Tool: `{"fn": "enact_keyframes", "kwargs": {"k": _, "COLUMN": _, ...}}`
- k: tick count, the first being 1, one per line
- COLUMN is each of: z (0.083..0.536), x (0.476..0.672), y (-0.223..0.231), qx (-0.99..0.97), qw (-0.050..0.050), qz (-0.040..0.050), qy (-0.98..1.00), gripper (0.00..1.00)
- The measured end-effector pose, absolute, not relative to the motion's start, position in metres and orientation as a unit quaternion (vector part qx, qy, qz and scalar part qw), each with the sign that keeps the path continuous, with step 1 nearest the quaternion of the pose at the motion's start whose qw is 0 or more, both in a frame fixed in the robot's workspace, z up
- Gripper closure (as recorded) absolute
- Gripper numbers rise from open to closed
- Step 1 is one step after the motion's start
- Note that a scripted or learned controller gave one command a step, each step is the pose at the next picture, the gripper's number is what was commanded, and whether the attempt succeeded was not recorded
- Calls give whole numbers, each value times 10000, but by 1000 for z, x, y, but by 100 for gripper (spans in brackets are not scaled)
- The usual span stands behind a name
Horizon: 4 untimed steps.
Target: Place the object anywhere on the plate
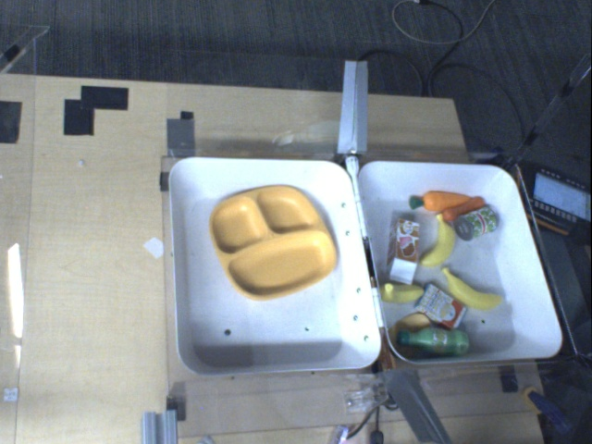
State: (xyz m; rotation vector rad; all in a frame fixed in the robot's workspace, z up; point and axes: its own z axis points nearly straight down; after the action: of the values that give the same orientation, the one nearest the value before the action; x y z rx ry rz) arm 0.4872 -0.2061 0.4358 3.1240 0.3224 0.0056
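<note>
A yellow three-compartment plate [273, 240] is lying in the left bin [194, 322], nothing sitting on it; the right bin [518, 211] is holding the objects: a carrot [446, 201] at the far side, a can [476, 222] just beside it, two bananas [442, 245] [470, 289], a carton [405, 246], a small box [440, 305], and a green bottle [433, 342] lying at the near edge; the claw's state cannot be told.

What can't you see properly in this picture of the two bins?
- The labels on the small carton, the can and the packet are too small and blurred to read.
- The green bottle hides most of a yellowish thing behind it.
- The middle of the lower banana lies under the packet.
</note>
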Motion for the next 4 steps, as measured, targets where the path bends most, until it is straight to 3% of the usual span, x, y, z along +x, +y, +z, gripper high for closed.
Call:
{"fn": "enact_keyframes", "kwargs": {"k": 1, "z": 398, "x": 545, "y": -205, "qx": 9878, "qw": 4, "qz": 13, "qy": 1558, "gripper": 100}}
{"fn": "enact_keyframes", "kwargs": {"k": 2, "z": 349, "x": 567, "y": -205, "qx": 9820, "qw": 8, "qz": 17, "qy": 1889, "gripper": 100}}
{"fn": "enact_keyframes", "kwargs": {"k": 3, "z": 259, "x": 584, "y": -103, "qx": 9091, "qw": 3, "qz": 16, "qy": 4166, "gripper": 100}}
{"fn": "enact_keyframes", "kwargs": {"k": 4, "z": 184, "x": 562, "y": -35, "qx": 8730, "qw": 1, "qz": 12, "qy": 4876, "gripper": 100}}
